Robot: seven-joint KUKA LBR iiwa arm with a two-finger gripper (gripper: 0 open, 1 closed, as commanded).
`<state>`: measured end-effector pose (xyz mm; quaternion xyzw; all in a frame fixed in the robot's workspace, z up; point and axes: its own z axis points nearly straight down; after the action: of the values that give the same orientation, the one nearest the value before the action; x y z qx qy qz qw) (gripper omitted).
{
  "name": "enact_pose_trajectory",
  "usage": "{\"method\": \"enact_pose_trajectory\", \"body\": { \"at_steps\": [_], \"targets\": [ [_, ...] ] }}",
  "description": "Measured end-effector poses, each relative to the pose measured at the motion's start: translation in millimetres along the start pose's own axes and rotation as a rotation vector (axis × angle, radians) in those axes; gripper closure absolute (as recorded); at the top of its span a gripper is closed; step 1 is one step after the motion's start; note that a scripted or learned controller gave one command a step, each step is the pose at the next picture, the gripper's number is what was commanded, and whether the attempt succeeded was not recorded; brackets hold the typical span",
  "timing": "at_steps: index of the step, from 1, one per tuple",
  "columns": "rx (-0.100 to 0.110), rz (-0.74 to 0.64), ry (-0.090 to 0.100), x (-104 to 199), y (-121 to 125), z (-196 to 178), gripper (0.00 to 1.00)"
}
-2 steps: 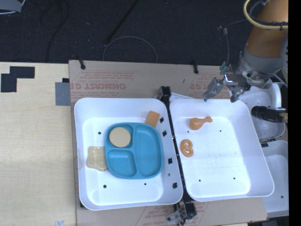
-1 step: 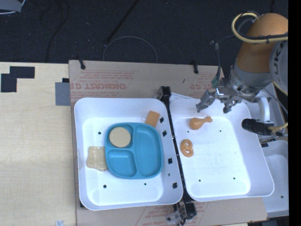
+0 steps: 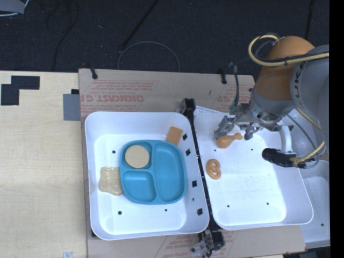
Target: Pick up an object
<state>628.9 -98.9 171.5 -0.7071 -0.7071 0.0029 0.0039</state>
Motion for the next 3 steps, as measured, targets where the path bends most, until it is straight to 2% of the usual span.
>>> {"method": "enact_pose_trajectory", "body": {
  "at_steps": [1,2,3],
  "targets": [
    [-0.002,-0.002,0.000,6.9,2.4,56.4,0.00],
    [-0.005,0.003,-0.001,4.7,2.9,42.8,1.00],
    [-0.013,-0.001,-0.002,5.7,10.4,-17.8,1.00]
  ]
}}
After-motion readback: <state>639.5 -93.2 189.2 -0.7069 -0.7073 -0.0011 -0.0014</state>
